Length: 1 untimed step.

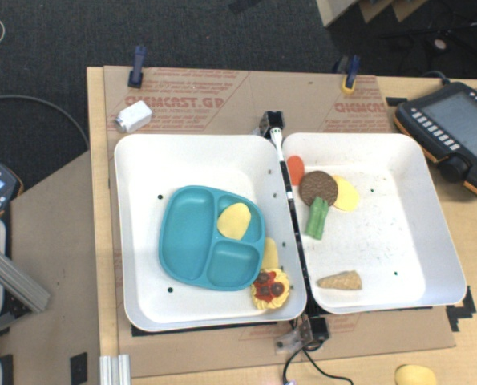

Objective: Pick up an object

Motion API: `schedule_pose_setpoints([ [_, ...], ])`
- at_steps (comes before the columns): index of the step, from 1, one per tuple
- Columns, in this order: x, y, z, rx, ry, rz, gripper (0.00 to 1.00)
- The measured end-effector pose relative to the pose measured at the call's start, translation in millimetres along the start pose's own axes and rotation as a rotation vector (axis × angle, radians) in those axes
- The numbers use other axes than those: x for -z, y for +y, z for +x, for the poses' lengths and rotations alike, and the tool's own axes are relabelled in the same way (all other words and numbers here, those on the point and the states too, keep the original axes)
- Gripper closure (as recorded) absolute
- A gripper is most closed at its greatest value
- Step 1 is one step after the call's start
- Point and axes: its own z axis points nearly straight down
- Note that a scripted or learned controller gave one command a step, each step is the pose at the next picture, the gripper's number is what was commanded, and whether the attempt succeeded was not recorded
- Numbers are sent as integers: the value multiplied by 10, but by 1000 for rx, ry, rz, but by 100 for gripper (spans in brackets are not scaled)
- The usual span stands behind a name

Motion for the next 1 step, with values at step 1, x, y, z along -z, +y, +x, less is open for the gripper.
schedule_pose_setpoints([
  [1, 18, -457, 400, 0, -1, -1, 0],
])
